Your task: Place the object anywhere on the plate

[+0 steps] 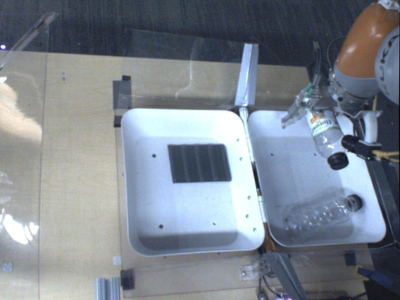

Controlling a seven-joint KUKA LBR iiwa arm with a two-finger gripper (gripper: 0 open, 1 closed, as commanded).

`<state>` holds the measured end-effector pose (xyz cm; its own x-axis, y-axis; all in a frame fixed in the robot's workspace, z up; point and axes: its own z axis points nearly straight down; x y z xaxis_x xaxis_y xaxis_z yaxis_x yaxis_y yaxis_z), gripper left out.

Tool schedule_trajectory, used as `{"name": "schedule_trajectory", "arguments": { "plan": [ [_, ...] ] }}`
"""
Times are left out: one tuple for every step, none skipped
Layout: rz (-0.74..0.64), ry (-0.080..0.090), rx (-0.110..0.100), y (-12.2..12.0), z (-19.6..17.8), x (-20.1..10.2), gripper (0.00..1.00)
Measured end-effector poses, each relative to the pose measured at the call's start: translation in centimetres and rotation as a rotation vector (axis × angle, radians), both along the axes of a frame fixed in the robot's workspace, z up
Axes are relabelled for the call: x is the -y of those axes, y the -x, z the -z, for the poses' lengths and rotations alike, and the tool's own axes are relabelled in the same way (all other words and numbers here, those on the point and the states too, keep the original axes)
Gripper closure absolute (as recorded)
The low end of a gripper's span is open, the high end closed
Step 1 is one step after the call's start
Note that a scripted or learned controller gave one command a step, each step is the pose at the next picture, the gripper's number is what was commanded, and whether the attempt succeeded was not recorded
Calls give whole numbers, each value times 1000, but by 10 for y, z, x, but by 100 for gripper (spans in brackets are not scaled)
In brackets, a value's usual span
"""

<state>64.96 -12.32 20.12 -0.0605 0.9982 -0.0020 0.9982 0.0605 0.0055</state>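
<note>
I am holding a bottle [325, 135] clamped in my pincer [312, 108] over the right bin [275, 167], for carrying to the dark plate [199, 163].

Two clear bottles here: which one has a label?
The upper bottle, up at the gripper in the right bin, has a white label and hangs cap-down. The lower bottle lies bare on its side near the front wall.

The grey arm [375, 49] reaches in from the right, its orange band uppermost. Its gripper [312, 108] hangs low at the far right, with a small bottle [325, 136] between the jaws.
</note>
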Motion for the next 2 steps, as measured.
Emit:
{"name": "schedule_trajectory", "arguments": {
  "plan": [
    [-49,-1,4,-15,-110,-63,100],
    [-57,2,9,-17,-121,-64,100]
  ]
}}
